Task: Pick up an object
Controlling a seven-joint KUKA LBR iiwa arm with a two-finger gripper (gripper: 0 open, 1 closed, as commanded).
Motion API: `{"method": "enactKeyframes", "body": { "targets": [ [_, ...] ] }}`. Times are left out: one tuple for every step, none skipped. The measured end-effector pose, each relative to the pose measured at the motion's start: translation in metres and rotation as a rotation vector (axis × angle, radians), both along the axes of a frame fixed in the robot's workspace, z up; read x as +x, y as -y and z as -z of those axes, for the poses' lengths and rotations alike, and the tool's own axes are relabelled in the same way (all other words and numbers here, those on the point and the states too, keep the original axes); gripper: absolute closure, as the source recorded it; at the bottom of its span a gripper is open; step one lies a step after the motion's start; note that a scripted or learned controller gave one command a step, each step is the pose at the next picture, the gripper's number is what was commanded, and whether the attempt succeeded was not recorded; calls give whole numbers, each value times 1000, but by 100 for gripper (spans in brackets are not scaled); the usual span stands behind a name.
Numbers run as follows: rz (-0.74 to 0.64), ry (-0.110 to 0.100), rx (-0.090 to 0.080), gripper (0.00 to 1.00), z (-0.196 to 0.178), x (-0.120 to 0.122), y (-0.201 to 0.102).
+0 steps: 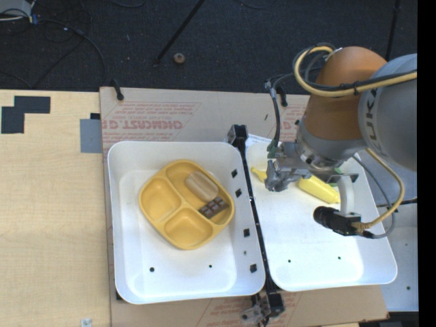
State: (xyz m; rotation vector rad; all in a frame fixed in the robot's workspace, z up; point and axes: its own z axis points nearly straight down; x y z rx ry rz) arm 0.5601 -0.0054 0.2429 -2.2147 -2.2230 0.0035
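A long yellow object (321,189) lies near the back of the right bin (340,264); its left tip pokes out at the bin's back left. My gripper (276,180) hangs low over the middle of this yellow object and hides that stretch of it. Whether it touches the object I cannot tell. In the left bin (136,264) sits a yellow divided plate (158,199). The plate holds a tan oblong piece (200,184) and a small brown ridged piece (213,208) in its right-hand compartments.
The grey arm with its orange band (347,70) looms over the back right of the right bin. A black cable fitting (334,218) hangs over that bin's middle right. A black divider (246,210) runs between the bins. Cardboard lies under both.
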Motion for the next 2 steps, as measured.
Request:
{"method": "enactKeyframes", "body": {
  "targets": [
    [0,1,-1,100,16,18,-52],
    [0,3,-1,100,6,40,-96]
  ]
}}
